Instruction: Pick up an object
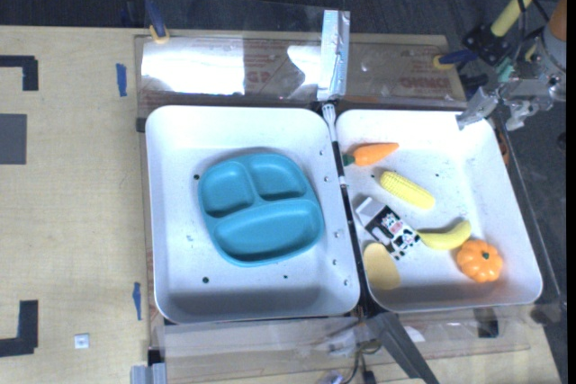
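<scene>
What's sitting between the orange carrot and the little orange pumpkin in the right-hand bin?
In the camera view, a yellow corn cob and a yellow banana lie between the orange carrot and the orange pumpkin.

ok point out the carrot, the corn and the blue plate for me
carrot [374, 154], camera view, middle of its orange body
corn [407, 191], camera view, middle of the yellow cob
blue plate [266, 233], camera view, floor of its large compartment

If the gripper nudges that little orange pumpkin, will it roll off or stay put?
The pumpkin looks round and squat, so it would probably wobble or scoot rather than roll far. Its glossy skin suggests smooth plastic, likely slippery between fingers. It sits close to the banana and near the bin's wall, which would likely stop it.
</scene>
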